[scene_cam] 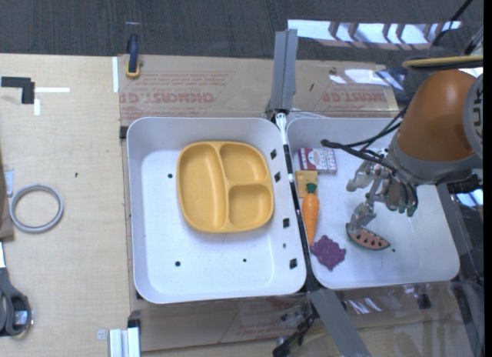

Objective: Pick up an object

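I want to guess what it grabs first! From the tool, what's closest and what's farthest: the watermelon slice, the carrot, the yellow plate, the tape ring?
1. Watermelon slice: right bin, just below the tool.
2. Carrot: right bin, by its left wall.
3. Yellow plate: left bin.
4. Tape ring: on the bench, far left.

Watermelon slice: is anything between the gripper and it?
Nothing visible. The gripper hangs right above the watermelon slice in the right bin; the carrot and grapes lie apart to its left.
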You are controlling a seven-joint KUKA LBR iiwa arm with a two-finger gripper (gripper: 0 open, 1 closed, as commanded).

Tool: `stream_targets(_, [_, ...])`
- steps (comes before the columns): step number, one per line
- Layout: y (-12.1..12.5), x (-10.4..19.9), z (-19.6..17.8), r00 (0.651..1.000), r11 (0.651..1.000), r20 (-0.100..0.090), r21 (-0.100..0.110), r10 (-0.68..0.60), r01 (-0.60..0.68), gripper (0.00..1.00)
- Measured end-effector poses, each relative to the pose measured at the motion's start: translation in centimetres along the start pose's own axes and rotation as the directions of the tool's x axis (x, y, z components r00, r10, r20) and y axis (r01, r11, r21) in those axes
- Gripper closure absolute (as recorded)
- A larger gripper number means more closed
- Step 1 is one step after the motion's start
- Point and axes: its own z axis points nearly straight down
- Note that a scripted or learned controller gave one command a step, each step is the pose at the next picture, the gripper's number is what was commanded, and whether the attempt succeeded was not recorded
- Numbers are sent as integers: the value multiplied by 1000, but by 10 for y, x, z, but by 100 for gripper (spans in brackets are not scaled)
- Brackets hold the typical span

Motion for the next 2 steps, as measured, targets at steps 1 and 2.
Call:
stream_targets(1, [19,-61,4,992,992,4,0,127,-127,0])
stream_targets(2, [-28,-110,-10,972,972,5,0,233,-233,0])
